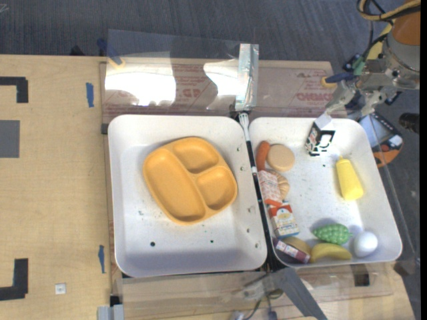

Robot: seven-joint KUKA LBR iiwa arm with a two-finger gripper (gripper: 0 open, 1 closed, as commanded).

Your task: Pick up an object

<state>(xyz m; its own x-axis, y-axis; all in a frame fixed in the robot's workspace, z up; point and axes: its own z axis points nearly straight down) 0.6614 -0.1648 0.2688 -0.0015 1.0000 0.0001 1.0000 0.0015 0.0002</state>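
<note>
Along the lower edge of the frame, a grey bracket [303, 300] and clear fittings sit at the front of the desk [47, 199], a pale wooden surface marked with black squares and blue tape tabs. Dark grey carpet [200, 5] fills the upper part of the frame. Behind the bins lies a clear plastic sheet [173, 79] over printed cardboard.

Left bin [127, 245]: white and shallow, holding a yellow three-part plate [190, 179] near its centre.

Right bin [383, 199]: white, touching the left bin along a central seam. Against its left wall lie a red sausage [263, 155], a tan round bun [281, 158], a wrapped snack packet [272, 185], a small juice carton [284, 220] and a dark packet [289, 251]. Along its lower edge lie a yellow banana [330, 251], a green leafy toy [332, 233] and a white ball [365, 243]. A yellow block [349, 178] lies right of centre.

Gripper [348, 105]: at the upper right of the frame, over the right bin's far rim, below the orange band of the arm [403, 29]. Whether the jaws are spread or closed cannot be told.

Task's thing: a small black-and-white carton [319, 137] stands tilted in the right bin's upper corner, just below and left of the jaws; contact between them cannot be told.
</note>
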